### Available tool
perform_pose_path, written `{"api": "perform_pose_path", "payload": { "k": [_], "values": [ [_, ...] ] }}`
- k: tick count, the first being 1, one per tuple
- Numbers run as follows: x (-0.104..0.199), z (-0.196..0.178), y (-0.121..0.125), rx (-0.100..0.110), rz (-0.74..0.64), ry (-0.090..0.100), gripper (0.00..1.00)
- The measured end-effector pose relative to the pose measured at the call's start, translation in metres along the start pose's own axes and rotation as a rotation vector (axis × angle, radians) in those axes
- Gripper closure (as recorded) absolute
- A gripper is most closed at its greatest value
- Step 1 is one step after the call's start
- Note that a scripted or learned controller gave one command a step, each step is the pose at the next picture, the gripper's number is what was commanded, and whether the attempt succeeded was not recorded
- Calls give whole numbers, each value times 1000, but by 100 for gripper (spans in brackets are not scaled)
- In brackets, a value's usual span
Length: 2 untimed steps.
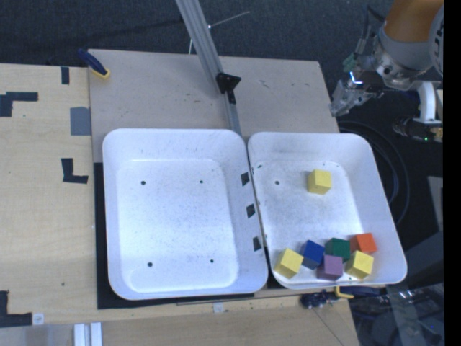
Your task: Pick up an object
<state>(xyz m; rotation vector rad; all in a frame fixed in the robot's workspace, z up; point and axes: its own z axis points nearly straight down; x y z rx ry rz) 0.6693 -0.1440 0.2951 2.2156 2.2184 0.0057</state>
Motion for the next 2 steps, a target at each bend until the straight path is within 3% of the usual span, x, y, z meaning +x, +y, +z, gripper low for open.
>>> {"api": "perform_pose_path", "payload": {
  "k": [2],
  "values": [
    [105,34,-30,11,-5,3,100]
  ]
}}
